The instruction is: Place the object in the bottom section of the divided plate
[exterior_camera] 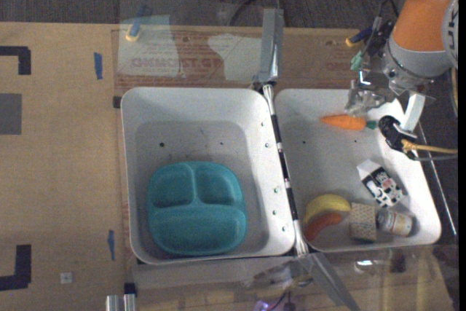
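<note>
Nearest the camera, along the front wall of the right bin [429, 226], sits a cluster of small items: a yellow rounded fruit shape [326, 205] touching a red-orange curved piece [323, 224], a tan woven-textured block [363, 221] just beside them, and a short cylindrical can [397, 222] lying on its side. Behind these lies a small white box with dark printing [381, 184], tilted.

Left bin [145, 109]: shallow, white, smooth plastic with rounded corners. It contains the teal divided plate [194, 209], a rounded rectangle with two small upper sections and one wide bottom section. All three sections are bare.

Task object: the orange carrot [344, 123], tapered, smooth, with a green stub at its right end. It lies horizontally on the floor of the right bin near the rear wall, well apart from the plate.

End effector: the gripper [362, 100] hangs directly above the carrot's middle, fingers pointing down toward it. Finger spacing cannot be determined, nor whether the fingertips touch the carrot. The carrot is not visibly lifted. The grey arm with its orange band [429, 14] enters from the right.
</note>
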You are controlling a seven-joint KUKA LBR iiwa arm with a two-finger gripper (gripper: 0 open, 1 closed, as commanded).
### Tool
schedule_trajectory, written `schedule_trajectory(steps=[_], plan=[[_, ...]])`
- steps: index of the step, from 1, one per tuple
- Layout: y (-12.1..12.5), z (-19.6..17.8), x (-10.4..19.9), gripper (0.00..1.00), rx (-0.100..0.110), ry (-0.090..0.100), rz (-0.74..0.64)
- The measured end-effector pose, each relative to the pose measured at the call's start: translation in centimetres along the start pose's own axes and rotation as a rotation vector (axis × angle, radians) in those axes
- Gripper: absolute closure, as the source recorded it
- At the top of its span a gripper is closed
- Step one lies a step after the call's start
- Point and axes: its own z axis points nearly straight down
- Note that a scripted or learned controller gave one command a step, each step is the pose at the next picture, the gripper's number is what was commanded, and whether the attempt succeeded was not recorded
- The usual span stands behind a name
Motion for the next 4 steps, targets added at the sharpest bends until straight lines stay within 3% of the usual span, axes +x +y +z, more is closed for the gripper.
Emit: schedule_trajectory(steps=[1,2,3,4], plan=[[2.8,-13.1,8.5,1.00,-0.003,0.002,0.043],[0.7,-9.6,14.1,1.00,0.001,0.002,-0.058],[-2.6,-9.9,18.1,1.00,0.001,0.002,-0.282],[-2.4,-7.8,26.5,1.00,-0.008,0.002,-0.983]])
